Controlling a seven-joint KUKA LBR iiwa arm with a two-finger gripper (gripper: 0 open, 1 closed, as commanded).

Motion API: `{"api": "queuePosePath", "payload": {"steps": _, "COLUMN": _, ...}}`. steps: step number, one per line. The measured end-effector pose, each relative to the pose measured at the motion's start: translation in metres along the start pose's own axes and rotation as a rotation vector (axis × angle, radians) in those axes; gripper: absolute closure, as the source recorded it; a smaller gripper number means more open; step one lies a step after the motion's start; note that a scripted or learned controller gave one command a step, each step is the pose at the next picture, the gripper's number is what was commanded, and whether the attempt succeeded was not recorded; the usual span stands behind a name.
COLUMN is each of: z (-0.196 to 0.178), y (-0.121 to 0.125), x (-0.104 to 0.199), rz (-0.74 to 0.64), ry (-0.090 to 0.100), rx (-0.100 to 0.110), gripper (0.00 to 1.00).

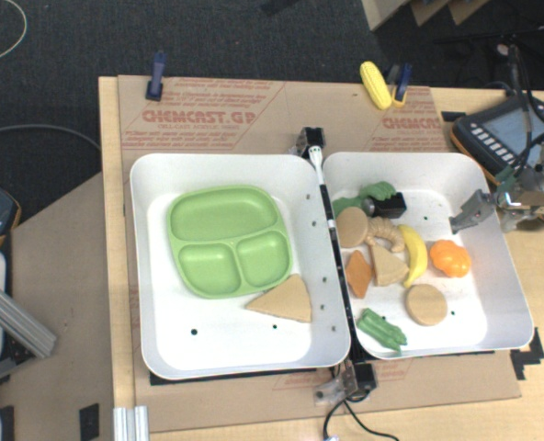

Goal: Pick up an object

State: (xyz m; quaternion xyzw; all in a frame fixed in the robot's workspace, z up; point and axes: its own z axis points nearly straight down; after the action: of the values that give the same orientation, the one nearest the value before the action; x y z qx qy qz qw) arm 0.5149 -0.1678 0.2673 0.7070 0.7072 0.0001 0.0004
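The right bin (498,288) holds several toy foods. Among them are a yellow banana (414,254), an orange fruit (450,258), a round tan disc (426,304), a green piece (380,329) near the front wall, a dark green leafy piece (379,192) and a black item (389,205). Tan and orange pieces (357,274) lie along the bin's left side. My gripper (474,211) hangs at the bin's right rim, above and to the right of the orange fruit, apart from it. Nothing is seen held in it.
The left bin (145,246) carries a green divided plate (226,242) and a tan wedge (281,299). A yellow clamp (375,84) and a blue clamp (155,74) sit on the back edge of the board. A dark device (497,131) lies behind the gripper at the right.
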Motion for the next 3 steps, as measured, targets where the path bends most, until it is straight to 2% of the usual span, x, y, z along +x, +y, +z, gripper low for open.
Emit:
{"api": "queuePosePath", "payload": {"steps": 1, "z": 0.157, "y": 0.028, "x": -0.036, "rz": 0.002, "ry": 0.003, "rx": 0.012, "gripper": 0.00}}
{"api": "queuePosePath", "payload": {"steps": 2, "z": 0.038, "y": -0.024, "x": -0.018, "rz": 0.001, "ry": -0.002, "rx": -0.008, "gripper": 0.00}}
{"api": "queuePosePath", "payload": {"steps": 3, "z": 0.139, "y": 0.000, "x": -0.038, "rz": 0.001, "ry": 0.003, "rx": 0.009, "gripper": 0.00}}
